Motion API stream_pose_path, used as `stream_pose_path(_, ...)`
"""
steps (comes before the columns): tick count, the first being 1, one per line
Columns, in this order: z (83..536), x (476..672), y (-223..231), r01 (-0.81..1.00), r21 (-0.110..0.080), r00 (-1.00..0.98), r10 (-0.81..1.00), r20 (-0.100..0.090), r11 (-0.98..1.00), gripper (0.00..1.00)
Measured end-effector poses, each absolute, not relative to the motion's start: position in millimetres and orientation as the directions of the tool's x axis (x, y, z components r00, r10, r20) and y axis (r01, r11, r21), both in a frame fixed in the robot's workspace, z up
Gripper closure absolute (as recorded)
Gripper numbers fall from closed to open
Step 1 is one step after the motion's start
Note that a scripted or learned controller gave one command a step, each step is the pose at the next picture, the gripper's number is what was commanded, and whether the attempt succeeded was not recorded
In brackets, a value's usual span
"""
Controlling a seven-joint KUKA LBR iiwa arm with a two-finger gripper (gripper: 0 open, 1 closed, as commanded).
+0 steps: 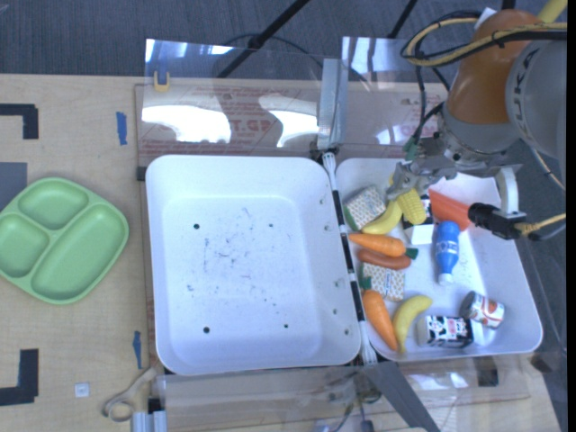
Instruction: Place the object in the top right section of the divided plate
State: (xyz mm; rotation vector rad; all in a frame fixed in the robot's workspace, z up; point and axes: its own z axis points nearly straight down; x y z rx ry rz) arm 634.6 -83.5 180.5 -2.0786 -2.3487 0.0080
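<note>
My pincer [416, 176] hangs over the far end of the right bin [517, 282], low above the corn cob [413, 206] and yellow banana [385, 219], and I cannot tell whether it grips anything (the wrist hides it). Going by size: the empty left bin [243, 259], then the green divided plate [59, 238] well off on the bench [72, 349], then the toy clutter. I would lift straight up to clear the rim before carrying toward the plate's top right section.

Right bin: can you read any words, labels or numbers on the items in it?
None readable.
Blue bottle: white label band, too blurred to read.
Black-and-white carton: printing too small to make out.
Red-and-white can: markings blurred.
Right bin: no lettering visible.
</note>
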Motion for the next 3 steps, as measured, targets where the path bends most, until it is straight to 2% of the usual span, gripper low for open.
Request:
stream_pose_path(1, 244.7, 622.5, -19.6, 0.994, -0.005, 0.109, 0.994, -0.002, -0.109, 1.00)
stream_pose_path(2, 229.5, 591.4, -5.4, 0.871, -0.010, 0.491, 0.871, -0.006, -0.491, 1.00)
stream_pose_path(3, 206.9, 597.2, 66.3, 0.683, -0.005, 0.731, 0.683, -0.009, -0.731, 1.00)
